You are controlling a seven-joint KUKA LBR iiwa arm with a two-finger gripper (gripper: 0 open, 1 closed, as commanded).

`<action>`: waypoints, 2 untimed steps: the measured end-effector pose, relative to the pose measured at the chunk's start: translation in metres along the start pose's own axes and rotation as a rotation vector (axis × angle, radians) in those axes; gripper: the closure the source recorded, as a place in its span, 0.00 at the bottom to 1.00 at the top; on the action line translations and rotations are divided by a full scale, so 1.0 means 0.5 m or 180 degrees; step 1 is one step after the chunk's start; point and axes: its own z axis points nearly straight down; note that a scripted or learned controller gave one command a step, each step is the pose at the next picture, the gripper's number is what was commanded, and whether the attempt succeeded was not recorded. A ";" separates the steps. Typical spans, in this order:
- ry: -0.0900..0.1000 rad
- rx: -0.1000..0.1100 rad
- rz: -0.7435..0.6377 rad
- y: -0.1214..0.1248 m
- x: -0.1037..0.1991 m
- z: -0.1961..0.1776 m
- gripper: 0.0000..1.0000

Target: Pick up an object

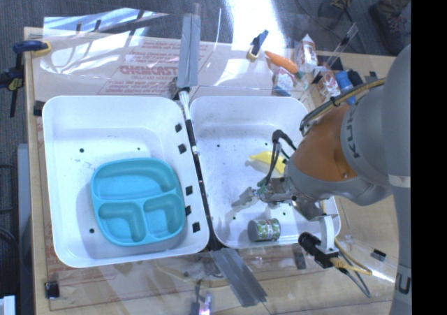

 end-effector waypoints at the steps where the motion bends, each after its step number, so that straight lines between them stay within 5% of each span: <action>1: 0.0001 0.0012 -0.0002 0.000 -0.003 -0.015 1.00; 2: -0.0003 -0.0007 0.0127 0.001 0.087 -0.240 1.00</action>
